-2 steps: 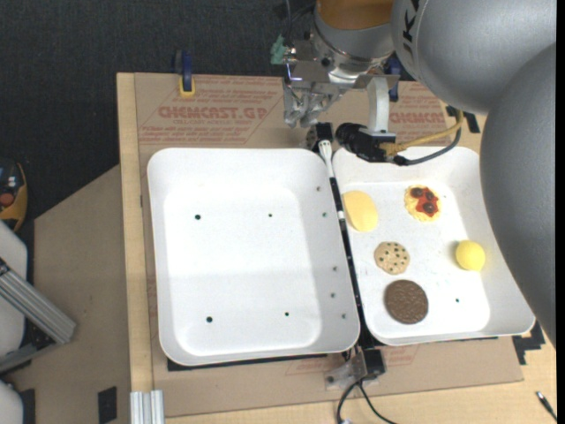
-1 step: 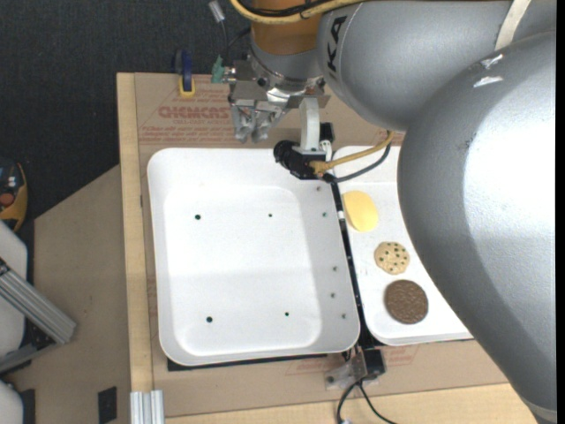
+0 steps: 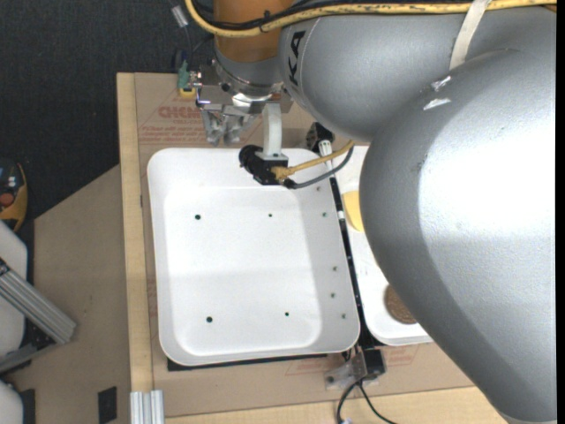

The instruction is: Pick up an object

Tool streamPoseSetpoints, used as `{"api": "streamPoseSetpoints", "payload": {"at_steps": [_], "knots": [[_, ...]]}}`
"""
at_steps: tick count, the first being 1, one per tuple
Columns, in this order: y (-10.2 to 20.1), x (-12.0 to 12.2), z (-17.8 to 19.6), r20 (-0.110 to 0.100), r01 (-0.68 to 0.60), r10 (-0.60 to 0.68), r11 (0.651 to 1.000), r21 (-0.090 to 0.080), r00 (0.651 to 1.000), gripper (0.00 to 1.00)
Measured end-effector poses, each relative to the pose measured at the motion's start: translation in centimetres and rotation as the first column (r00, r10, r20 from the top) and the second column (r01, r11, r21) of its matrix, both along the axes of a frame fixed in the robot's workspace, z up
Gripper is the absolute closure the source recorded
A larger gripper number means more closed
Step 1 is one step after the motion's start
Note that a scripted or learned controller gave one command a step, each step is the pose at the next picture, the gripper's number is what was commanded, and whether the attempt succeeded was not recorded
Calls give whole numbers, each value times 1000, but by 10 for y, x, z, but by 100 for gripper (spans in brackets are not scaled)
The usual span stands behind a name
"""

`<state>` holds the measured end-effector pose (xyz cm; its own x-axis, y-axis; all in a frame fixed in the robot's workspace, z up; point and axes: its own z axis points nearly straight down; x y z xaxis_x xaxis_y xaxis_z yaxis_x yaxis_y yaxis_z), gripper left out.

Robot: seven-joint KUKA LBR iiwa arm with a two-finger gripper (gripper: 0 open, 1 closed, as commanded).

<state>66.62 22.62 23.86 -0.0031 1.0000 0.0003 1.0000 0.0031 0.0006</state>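
— Closest to us is that big grey arm [image 3: 459,193], smooth and rounded like painted metal, covering most of the right bin [image 3: 375,321]. Any writing on it?

— Black lettering on the shell near the orange band [image 3: 256,7]; I make out what looks like a K, and the rest curves out of sight. There's also red print on the brown board [image 3: 132,237] under the bins, up by the far corner. It starts with something like "CHO" [image 3: 181,113], but it's too faint to read in full.

— And the gripper [image 3: 222,132]?

— It's over the far rim of the left bin [image 3: 238,263], metal and boxy. Whether it's spread or pressed together, I cannot tell from this angle, and I see nothing pinched in it.

— What's that left bin like?

— Glossy white plastic, shallow, with rounded corners and a few small dark dots on its floor.

— So where are the things to pick?

— In the right bin, peeking out past the arm: a pale yellow piece [image 3: 353,208] just beside the divide between the bins, and a round brown, speckled one [image 3: 397,306] nearer us. Both are well apart from the gripper.
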Motion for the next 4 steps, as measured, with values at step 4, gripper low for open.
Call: {"api": "streamPoseSetpoints", "payload": {"at_steps": [4], "knots": [[-1, 0, 1, -3, 1, -1, 1000, -2, 1000, 100]]}}
